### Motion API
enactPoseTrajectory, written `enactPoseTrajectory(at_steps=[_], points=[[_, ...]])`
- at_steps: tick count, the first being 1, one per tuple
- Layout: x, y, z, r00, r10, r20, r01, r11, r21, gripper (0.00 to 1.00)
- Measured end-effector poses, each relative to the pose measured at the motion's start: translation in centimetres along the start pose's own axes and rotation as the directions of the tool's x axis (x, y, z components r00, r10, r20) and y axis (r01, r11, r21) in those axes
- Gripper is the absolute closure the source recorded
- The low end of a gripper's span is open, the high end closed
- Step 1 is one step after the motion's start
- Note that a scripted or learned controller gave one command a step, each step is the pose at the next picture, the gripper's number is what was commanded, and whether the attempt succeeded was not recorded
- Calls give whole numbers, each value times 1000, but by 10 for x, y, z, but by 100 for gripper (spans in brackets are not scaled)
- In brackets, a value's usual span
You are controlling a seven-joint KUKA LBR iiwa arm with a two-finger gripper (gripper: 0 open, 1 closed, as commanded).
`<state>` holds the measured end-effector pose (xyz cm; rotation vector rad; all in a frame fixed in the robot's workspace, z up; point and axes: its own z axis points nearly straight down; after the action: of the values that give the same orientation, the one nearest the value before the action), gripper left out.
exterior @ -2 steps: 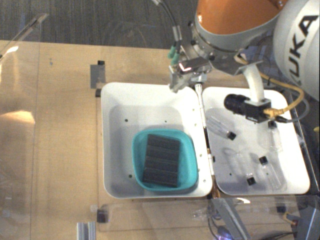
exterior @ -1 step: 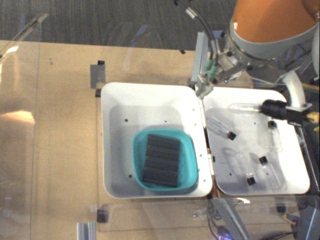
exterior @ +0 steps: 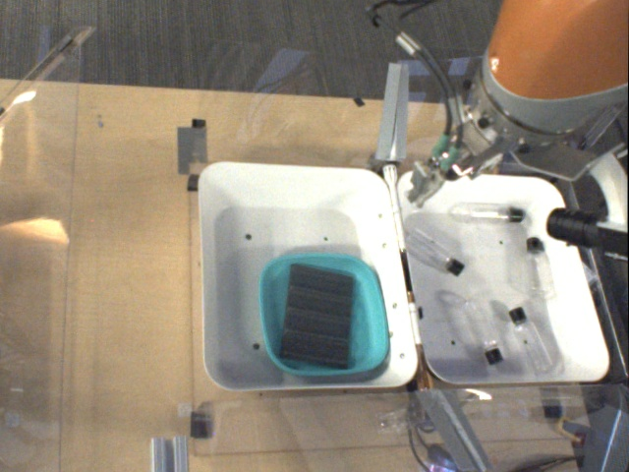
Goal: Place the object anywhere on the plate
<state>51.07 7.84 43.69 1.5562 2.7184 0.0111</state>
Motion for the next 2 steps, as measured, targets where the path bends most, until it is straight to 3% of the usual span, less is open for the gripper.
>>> enactPoseTrajectory(at_steps=[1, 2], points=[[-26, 27, 28, 991, -136, -1, 136, 991, 2, 100], [33, -4, -1, 993, -118, 0, 118, 993, -2, 100]])
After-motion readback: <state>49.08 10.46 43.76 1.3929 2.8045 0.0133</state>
